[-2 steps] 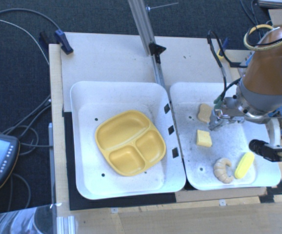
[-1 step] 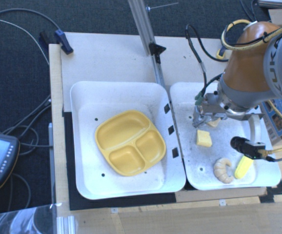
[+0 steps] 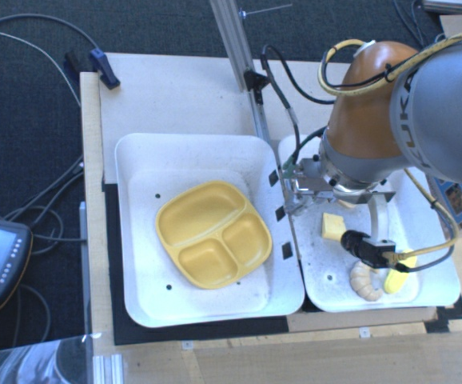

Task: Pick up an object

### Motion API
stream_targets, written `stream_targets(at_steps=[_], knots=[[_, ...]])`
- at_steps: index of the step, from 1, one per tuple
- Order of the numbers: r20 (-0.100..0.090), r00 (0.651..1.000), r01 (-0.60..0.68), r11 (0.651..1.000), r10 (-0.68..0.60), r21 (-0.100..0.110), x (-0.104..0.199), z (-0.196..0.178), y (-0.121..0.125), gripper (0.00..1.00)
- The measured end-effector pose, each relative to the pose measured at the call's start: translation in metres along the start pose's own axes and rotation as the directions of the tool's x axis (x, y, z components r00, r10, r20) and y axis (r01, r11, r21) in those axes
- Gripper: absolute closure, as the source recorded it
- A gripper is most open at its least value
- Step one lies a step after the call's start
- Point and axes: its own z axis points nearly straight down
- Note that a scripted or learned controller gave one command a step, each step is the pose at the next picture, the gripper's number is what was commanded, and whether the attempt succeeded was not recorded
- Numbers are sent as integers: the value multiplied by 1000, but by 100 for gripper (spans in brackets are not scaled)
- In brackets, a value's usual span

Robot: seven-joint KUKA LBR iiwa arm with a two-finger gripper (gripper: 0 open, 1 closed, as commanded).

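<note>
My gripper (image 3: 298, 197) hangs low over the left edge of the right bin (image 3: 435, 238), close to the wall between the two bins. To its right, a small yellow block (image 3: 332, 227) lies on the bin floor, apart from the gripper. Further forward in the same bin lie a pale tan, ridged, curved piece (image 3: 364, 283) and a bright yellow piece (image 3: 396, 282) beside it. I see nothing in the gripper. The arm's grey and orange body (image 3: 375, 110) covers the back half of the right bin.
The left bin (image 3: 135, 214) holds a yellow divided plate (image 3: 213, 234) with three compartments, lying flat near its middle. A slanted metal pole (image 3: 235, 30) rises behind the bins. A blue clamp (image 3: 103, 67) sits at the bench's back left corner.
</note>
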Motion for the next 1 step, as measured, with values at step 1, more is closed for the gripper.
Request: stream_targets(at_steps=[1], knots=[[0, 1000, 1, 1000, -1, -4, 57, -11, -12, 100]])
